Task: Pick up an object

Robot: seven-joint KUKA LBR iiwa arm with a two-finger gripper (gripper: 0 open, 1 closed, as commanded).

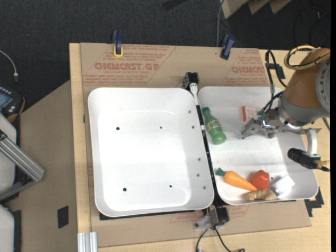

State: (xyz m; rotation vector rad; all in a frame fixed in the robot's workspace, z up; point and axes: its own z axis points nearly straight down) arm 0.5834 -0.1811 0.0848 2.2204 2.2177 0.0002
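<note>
Red lettering on the brown surface [157, 62] reads "CHEMCAST GP" above the left bin [147, 151]. The pincer [251, 130] hangs splayed and grasping nothing over the right bin [247, 96]. A green bottle [212, 125] lies by that bin's left wall, with a carrot [237, 180] and tomato [260, 179] near its front rim.

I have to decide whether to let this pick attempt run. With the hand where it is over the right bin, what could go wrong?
1. The hand sits over bare floor in the right bin, apart from the green bottle, so a descent here may grab nothing.
2. The carrot, tomato and ginger root crowd the near corner, so a grasp there could nudge neighbours or catch two.
</note>
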